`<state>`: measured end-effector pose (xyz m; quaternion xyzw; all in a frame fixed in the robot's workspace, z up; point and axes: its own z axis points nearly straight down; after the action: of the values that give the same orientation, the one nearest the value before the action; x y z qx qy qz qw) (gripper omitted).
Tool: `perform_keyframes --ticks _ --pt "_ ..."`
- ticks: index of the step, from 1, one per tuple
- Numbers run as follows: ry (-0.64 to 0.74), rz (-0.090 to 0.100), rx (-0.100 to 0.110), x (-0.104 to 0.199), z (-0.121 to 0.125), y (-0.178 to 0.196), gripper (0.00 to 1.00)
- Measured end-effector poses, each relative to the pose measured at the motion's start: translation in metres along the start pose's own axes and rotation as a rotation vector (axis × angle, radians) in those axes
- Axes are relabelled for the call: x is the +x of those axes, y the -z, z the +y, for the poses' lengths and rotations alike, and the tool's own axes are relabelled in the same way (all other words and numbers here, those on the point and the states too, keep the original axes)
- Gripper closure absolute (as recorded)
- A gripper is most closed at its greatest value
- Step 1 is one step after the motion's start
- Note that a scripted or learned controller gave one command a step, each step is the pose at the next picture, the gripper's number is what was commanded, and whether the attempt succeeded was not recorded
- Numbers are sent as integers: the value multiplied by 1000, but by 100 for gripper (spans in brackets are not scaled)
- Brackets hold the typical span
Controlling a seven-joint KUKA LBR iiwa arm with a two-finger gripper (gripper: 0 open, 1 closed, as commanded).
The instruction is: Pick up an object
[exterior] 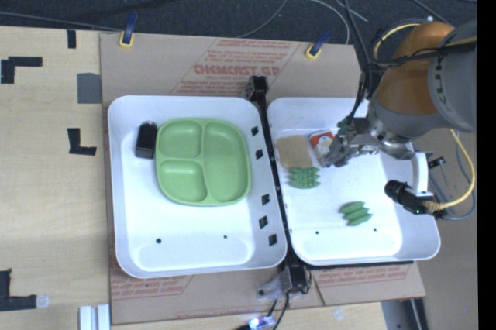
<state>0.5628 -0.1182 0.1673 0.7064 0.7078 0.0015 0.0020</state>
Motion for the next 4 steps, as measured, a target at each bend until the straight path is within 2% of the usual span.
perform_keyframes --ticks 2,4 --pt "-1 0 2 0 3 95 100" --pt "4 1 6 104 4 98 100"
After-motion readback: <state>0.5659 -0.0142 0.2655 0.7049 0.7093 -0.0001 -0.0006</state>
